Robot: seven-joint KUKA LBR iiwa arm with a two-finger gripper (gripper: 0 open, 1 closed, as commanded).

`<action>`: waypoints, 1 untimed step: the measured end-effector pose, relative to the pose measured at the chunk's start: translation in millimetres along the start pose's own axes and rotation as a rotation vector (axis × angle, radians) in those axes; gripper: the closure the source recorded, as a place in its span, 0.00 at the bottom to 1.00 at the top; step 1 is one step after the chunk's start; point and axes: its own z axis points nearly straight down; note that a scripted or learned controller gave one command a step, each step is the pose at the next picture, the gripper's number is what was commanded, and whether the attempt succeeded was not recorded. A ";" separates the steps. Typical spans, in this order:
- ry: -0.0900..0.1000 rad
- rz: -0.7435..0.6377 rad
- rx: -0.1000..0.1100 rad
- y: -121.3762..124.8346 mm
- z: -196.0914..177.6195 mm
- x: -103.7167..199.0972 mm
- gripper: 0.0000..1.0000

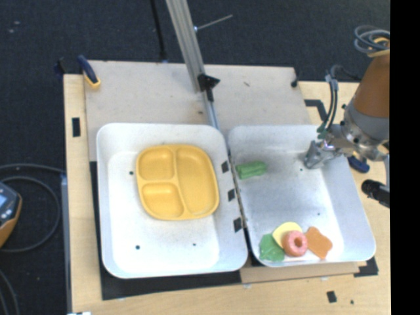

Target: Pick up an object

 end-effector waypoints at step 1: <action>0.003 -0.004 0.004 19.1 -8.2 46.4 1.00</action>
